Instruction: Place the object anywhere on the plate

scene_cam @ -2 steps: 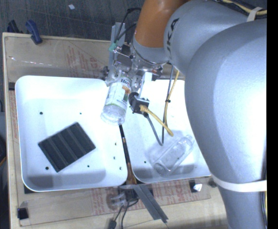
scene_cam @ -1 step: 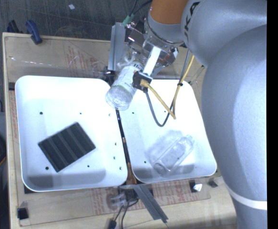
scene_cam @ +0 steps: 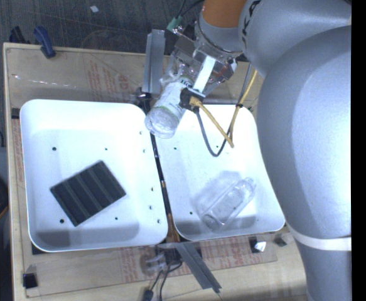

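Observation:
A dark ribbed rectangular plate (scene_cam: 88,192) lies flat in the left bin (scene_cam: 44,115), toward its front. My gripper (scene_cam: 181,88) hangs over the back of the divider between the two bins. It is shut on a clear plastic cup (scene_cam: 164,113), which tilts down and to the left from the fingers, its round end above the left bin's back right corner. The cup is in the air, well behind and to the right of the plate.
A second clear plastic bottle (scene_cam: 228,199) lies on its side at the front of the right bin (scene_cam: 258,137). A yellow and black cable (scene_cam: 217,130) loops down from the wrist over that bin. The grey arm covers the right side.

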`<state>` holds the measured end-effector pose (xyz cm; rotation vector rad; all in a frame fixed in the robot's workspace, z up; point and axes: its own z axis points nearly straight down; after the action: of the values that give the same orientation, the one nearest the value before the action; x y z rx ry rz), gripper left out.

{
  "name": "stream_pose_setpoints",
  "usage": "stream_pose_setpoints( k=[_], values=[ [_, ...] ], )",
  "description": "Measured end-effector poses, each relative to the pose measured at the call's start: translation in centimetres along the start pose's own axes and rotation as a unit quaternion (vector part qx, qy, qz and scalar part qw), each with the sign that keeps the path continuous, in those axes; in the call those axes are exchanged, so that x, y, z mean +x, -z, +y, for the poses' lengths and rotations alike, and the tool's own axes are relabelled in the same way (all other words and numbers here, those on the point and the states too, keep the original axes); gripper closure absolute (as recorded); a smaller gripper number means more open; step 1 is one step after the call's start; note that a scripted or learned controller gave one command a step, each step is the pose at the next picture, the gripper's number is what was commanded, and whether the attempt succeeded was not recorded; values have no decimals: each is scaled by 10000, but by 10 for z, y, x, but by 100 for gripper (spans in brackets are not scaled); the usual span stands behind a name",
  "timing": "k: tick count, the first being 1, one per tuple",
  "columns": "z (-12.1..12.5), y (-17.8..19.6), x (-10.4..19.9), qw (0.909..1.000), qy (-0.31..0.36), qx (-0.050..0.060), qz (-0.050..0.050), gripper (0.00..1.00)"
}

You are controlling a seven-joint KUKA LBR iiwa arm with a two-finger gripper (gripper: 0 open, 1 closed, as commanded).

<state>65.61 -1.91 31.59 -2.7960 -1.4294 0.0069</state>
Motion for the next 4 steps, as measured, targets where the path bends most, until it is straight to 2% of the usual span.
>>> stream_pose_setpoints(
  k=[1,2,3,4],
  values=[
    [-34,93,26,10000,-2,-11,16,100],
    [-59,65,25,9830,-1834,14,-3,100],
    [-19,45,-12,9734,-2292,24,-11,100],
    [17,90,-60,9754,-2204,-2,13,100]
  ],
)
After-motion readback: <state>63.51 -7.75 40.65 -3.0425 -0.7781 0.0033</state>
